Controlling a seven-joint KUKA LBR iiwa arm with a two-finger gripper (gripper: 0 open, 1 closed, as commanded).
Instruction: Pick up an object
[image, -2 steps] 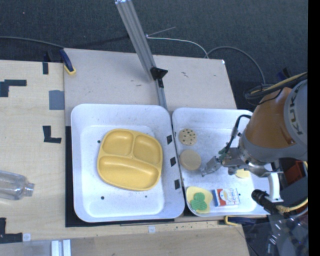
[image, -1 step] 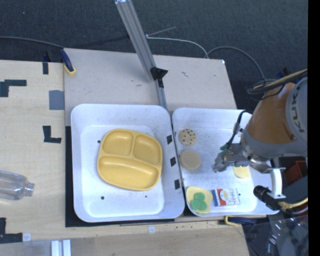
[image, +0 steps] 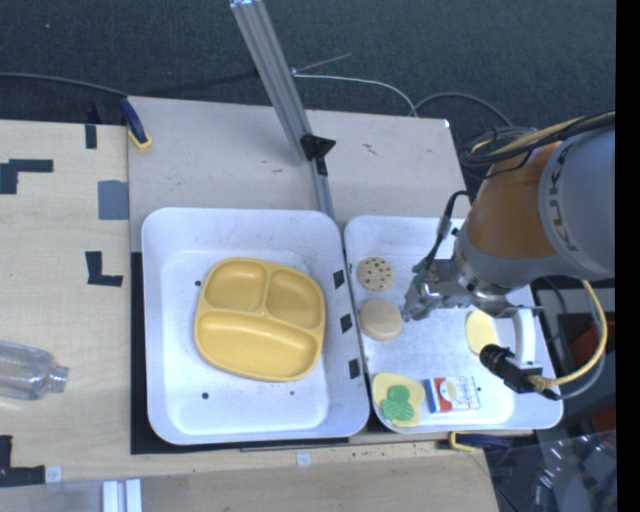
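- While my gripper hangs low over the right bin, nothing is lifted yet; the pick, as I judge it, is at the approach stage, with closing and raising left to do.
- Whether my jaws stand wide or narrow I cannot tell from this slant; the wrist body hides the tips.
- Closest to me is a round beige disc, lying flat on the bin floor just left of my jaws, perhaps touching them; I take it as the likely target.
- Just beyond it, toward the far side, lies a speckled cookie, close enough that a sloppy closing could nudge it.
- On the near side of the same bin sit a green piece on a yellow base and a small red, white and blue carton, well clear of my reach line.
- A pale yellow thing shows to the right, partly behind my arm.
- Over in the left bin rests a yellow divided plate, apart from everything I am working on.
- The wall between the two bins runs just left of the disc, so a push that way could pin it there.
- Away on the worktop, at the far left edge, lies a clear bottle, no hindrance.
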